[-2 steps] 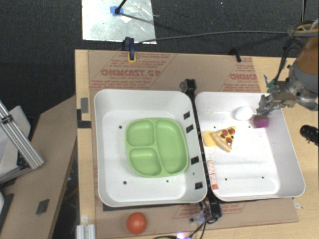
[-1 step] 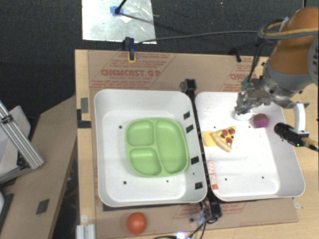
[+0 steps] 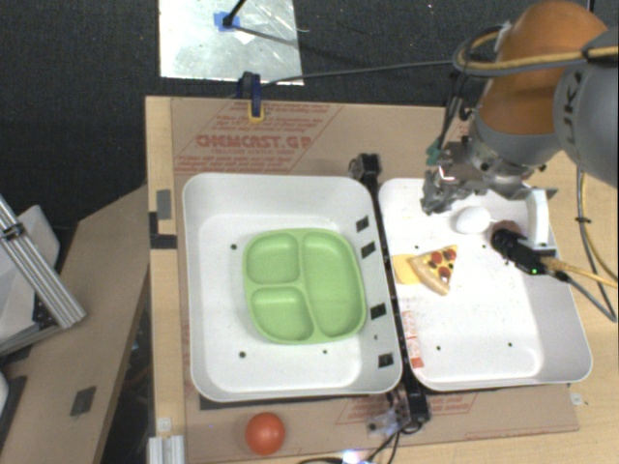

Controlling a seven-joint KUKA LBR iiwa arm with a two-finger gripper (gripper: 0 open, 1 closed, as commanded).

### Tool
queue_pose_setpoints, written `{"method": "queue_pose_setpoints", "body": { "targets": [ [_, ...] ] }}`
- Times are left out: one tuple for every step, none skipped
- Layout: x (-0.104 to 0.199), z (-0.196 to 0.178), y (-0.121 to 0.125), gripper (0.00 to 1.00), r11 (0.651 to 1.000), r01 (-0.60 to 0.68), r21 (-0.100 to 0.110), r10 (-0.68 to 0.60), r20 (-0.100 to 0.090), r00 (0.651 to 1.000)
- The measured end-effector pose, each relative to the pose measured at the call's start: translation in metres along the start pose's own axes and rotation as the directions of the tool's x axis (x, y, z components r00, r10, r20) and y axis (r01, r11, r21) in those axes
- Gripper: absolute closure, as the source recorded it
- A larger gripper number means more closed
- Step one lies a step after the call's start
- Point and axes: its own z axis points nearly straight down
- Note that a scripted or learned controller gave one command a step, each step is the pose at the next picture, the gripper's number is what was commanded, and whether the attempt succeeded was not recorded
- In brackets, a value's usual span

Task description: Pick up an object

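Note:
In the right bin [image 3: 503, 346] lie a pizza slice [image 3: 430, 268], left of its middle, and a white egg-like object [image 3: 471, 220] near its far edge. My gripper [image 3: 437, 199] hangs low over the far left part of this bin, just left of the white object and beyond the pizza slice. Nothing shows between its tips. The left bin [image 3: 213, 356] holds a green divided plate [image 3: 303, 285].
A red ball [image 3: 265, 432] lies on the bench in front of the left bin. A black divider [image 3: 385, 288] runs between the bins. My arm comes in from the upper right over the right bin's far edge.

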Motion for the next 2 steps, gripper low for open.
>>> {"method": "queue_pose_setpoints", "body": {
  "targets": [
    [0.049, -0.001, 0.013, 1.0, 1.0, 0.0, 0.0, 0.0, -0.001, 1.0],
    [0.096, 0.021, 0.023, 1.0, 1.0, -0.001, 0.003, 0.001, -0.001, 1.0]
  ]
}}
